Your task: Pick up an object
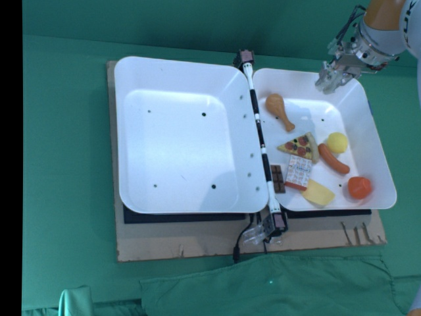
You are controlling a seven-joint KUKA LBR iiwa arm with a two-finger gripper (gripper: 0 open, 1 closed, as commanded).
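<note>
Gripper [331,81] above right bin [381,170] far rim.

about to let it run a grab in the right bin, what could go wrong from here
1. The pizza slice, sausage, lemon and small card lie touching or nearly so; a grab there may catch two items or push one aside.
2. The chocolate bar lies against the bin's left wall, which leaves little room.
3. The gripper hangs over the far rim of the right bin and might clip it going down.
</note>
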